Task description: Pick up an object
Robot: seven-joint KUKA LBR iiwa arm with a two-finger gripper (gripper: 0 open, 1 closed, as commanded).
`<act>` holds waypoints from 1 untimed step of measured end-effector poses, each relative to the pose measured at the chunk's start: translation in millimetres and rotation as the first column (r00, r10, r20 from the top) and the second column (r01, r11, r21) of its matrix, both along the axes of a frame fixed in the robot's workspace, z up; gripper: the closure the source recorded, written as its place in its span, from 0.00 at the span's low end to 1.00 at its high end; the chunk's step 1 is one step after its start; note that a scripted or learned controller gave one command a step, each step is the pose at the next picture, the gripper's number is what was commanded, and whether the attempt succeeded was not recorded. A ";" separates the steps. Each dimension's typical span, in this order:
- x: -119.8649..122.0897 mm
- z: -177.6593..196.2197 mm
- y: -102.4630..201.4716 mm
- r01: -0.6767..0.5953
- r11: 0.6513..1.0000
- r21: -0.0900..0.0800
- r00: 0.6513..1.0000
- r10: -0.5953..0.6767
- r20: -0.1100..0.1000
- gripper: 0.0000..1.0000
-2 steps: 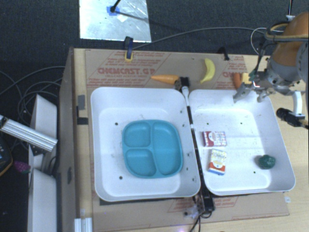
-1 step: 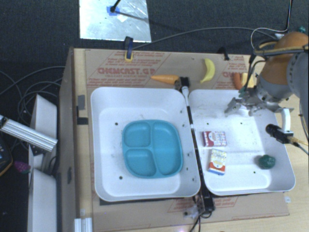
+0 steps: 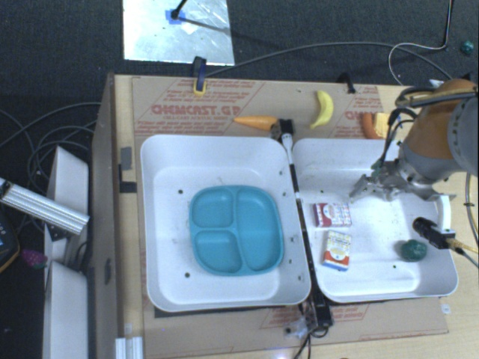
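The gripper (image 3: 372, 188) hangs over the right bin (image 3: 374, 283) with fingers spread, holding nothing; two small boxes (image 3: 331, 215) lie just below-left of it.

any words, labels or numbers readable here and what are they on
"CHEMCAST GP" in red, on the brown board behind the bins; it seems to repeat near the banana, partly covered.
Finer red print on the same board: too small to read.
Red and white box: print blurred, unreadable.
Orange and white box: print blurred, unreadable.
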State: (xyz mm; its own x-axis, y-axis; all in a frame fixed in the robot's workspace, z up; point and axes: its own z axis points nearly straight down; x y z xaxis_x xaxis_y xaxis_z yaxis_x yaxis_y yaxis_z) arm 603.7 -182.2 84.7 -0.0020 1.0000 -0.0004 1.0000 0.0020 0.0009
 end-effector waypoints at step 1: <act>66.5 113.3 -16.5 -0.003 1.000 -0.003 1.000 0.003 0.007 0.00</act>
